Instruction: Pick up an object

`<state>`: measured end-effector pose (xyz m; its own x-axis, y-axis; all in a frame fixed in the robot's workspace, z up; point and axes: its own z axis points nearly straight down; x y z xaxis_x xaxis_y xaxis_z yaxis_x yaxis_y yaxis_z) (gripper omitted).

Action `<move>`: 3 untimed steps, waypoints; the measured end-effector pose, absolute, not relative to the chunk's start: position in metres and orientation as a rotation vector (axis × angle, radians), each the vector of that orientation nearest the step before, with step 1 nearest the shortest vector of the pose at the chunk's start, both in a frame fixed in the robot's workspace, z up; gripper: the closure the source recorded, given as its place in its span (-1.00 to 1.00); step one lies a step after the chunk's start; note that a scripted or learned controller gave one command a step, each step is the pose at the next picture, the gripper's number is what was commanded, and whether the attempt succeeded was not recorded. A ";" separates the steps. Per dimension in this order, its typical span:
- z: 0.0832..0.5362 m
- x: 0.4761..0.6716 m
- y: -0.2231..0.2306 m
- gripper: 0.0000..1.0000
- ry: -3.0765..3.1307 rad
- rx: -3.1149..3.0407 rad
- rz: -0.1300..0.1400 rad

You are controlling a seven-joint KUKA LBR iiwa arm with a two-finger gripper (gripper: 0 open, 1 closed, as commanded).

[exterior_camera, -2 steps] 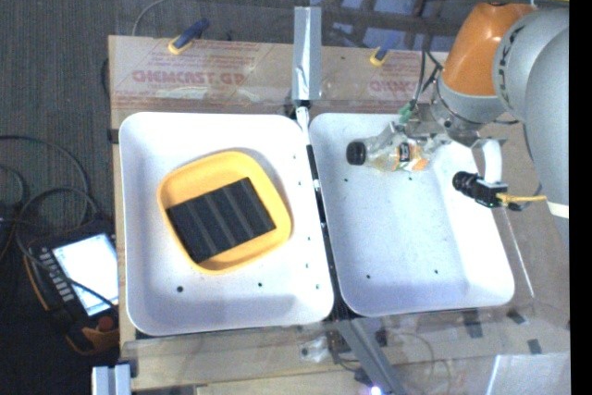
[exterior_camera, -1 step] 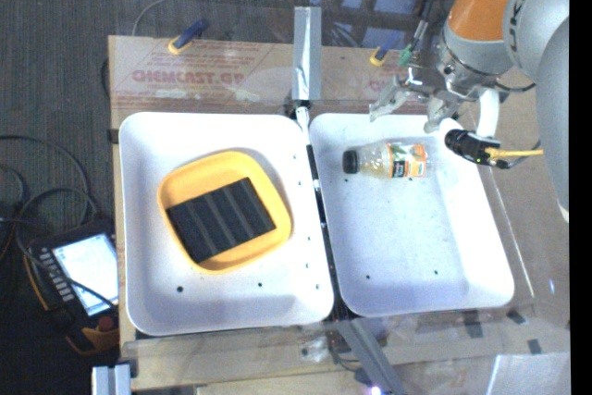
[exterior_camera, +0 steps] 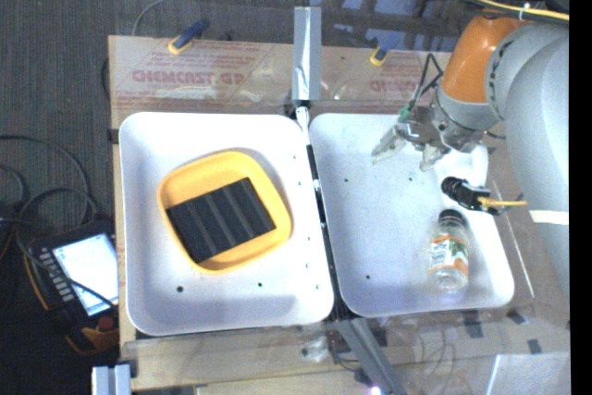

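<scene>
A: Quick pass. Where's the gripper (exterior_camera: 407, 146)?

B: Upper part of the right bin (exterior_camera: 388, 227), hanging off the grey arm (exterior_camera: 532, 97) with the orange band. Two fingers (exterior_camera: 384, 146) splayed apart, nothing between them. Jaws apart, empty.

A: Target?

B: Most likely the small clear bottle (exterior_camera: 449, 254), dark cap, orange-and-green label. Lies on its side near the right bin's right wall, lower half. Only loose object in that bin as far as I can tell.

A: Relation to the jaws?

B: Bottle sits toward the bottom of the view from the gripper and a bit right, apart from it, not touching. Long axis runs roughly up-down in the view, cap end toward the gripper, base toward the bin's near edge.

A: So closing direction?

B: My guess: fingers should straddle it across the short axis, left-right in the view. Right wall is just beside the bottle, so the outer finger has little room. Risk of a roll or a wall bump.

A: Left bin (exterior_camera: 139, 227)?

B: Yellow tray (exterior_camera: 180, 185) with a dark ribbed insert (exterior_camera: 222, 217), tilted diagonally. Well apart from the gripper, across the divider. Less likely pick.

A: Progress?

B: Nothing grasped yet. Approach stage, I'd judge.
</scene>
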<state>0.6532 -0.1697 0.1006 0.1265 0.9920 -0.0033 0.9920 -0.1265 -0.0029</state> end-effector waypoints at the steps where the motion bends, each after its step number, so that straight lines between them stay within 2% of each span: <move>1: 0.091 0.625 -0.155 -1.00 2.153 2.270 0.009; 2: 0.119 0.586 -0.205 -1.00 2.289 2.154 -0.003; 3: 0.094 0.536 -0.216 -1.00 2.443 1.947 0.027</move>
<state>0.5360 -0.2161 0.0939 -0.2233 0.9747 -0.0031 0.9745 0.2233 0.0242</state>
